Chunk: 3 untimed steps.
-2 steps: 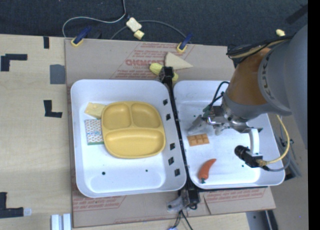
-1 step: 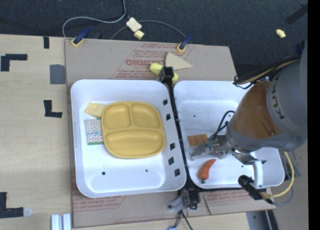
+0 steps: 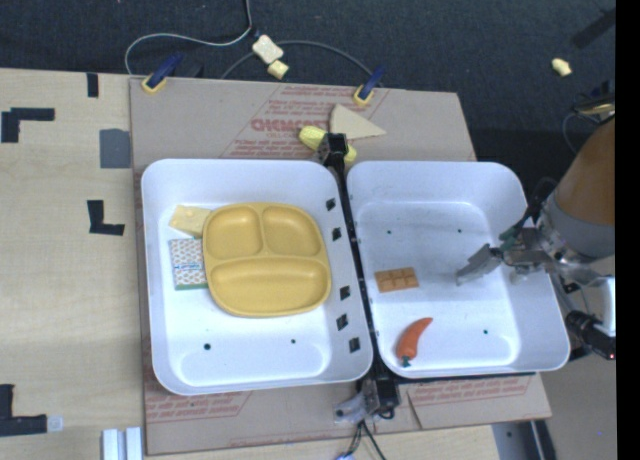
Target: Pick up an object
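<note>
On the table, the left bin holds a yellow divided plate, with a pale yellow wedge and a small patterned packet tucked against the plate's left edge. None of these is near the arm.

In the right bin, a brown waffle-like block lies flat on the floor left of centre, and an orange toy pepper with a green stem lies just below it, apart from it and tilted.

The end effector hangs over the right part of this bin, its grey tip pointing left and down towards the block but well short of it. Nothing sits at its tip; whether it is spread or closed cannot be told from this angle.

Either piece would serve as the thing to pick up. The pepper looks the better choice: it is thicker and rounded, while the flat block offers little to pinch. A good approach would centre over the pepper's middle, turn the wrist so the closing line runs across its narrow width, and descend straight to the bin floor before closing.
</note>
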Each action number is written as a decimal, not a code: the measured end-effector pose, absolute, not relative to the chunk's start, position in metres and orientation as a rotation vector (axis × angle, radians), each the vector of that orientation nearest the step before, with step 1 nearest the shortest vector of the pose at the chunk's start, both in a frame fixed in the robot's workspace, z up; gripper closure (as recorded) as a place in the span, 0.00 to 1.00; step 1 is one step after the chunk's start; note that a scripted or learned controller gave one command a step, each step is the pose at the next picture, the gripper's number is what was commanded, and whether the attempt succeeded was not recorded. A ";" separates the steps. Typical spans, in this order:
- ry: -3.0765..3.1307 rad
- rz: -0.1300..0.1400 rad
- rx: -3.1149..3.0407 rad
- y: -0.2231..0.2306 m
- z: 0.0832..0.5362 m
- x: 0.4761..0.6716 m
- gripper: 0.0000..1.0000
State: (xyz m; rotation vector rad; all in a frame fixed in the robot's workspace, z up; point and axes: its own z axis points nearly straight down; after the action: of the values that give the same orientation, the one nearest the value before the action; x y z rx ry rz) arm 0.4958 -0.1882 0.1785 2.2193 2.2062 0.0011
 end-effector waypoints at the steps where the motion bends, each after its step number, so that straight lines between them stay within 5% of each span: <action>1: 2.237 -0.003 2.221 -0.097 0.107 0.487 0.00; 2: 2.211 -0.004 2.226 -0.192 0.141 0.483 0.00; 3: 2.226 -0.002 2.216 -0.136 0.086 0.526 0.00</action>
State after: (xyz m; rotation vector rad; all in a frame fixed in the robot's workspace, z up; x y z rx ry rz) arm 0.5261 -0.1364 0.0855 2.2162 2.2257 -0.0023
